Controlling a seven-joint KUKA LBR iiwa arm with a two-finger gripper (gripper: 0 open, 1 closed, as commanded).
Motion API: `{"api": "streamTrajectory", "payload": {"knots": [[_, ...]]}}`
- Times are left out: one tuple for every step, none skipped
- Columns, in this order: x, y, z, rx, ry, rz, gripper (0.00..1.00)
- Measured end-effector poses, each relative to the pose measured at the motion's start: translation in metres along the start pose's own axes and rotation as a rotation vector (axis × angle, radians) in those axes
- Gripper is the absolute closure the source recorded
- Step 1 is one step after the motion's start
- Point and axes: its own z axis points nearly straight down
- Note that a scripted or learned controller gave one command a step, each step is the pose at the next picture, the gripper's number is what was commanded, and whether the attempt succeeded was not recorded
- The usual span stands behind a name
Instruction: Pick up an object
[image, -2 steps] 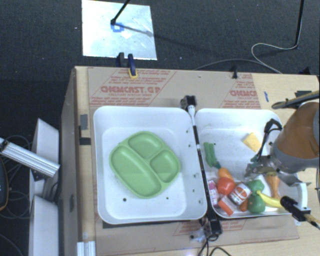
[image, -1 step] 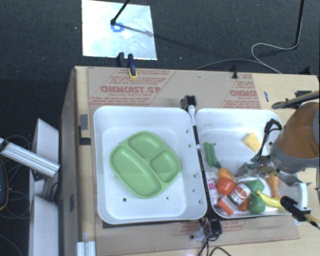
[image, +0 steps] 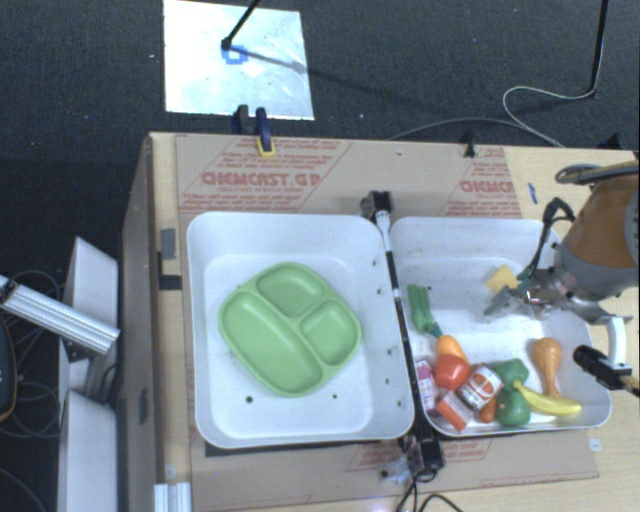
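The arm (image: 600, 240) reaches in from the right over the right bin (image: 460, 235), its orange band showing above the grey wrist, and its hand (image: 508, 300) hangs low in the middle of that bin with its metal fingers pointing left. Whether the hand is apart or together cannot be told at this size, and nothing is seen clamped in it. A yellow block (image: 502, 276) lies just beside the hand on its far side, so close that it may be touching, though that is unclear. The other objects are gathered toward the near side of the right bin, apart from the hand: a green piece (image: 424, 310) lies along the left wall, an orange pepper-like toy (image: 450, 348) sits near it, and a red toy (image: 451, 372) is just on its near side. A small can with a red and white label (image: 482, 385) rests beside a green pepper (image: 512, 405), with a banana (image: 548, 402) along the near right edge and an orange pear-shaped toy (image: 546, 358) standing just far of the banana. The left bin (image: 230, 240) holds a green divided plate (image: 290, 328) lying flat near its middle. Both bins rest on a tabletop (image: 300, 175) covered with printed cardboard.
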Motion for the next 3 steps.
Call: {"api": "streamTrajectory", "payload": {"knots": [[0.001,0.069,0.000,-0.001,0.001,-0.002,0.00],[0.023,-0.015,0.001,0.003,0.002,0.002,0.00],[0.023,0.082,-0.001,-0.002,0.001,-0.002,0.00]]}}
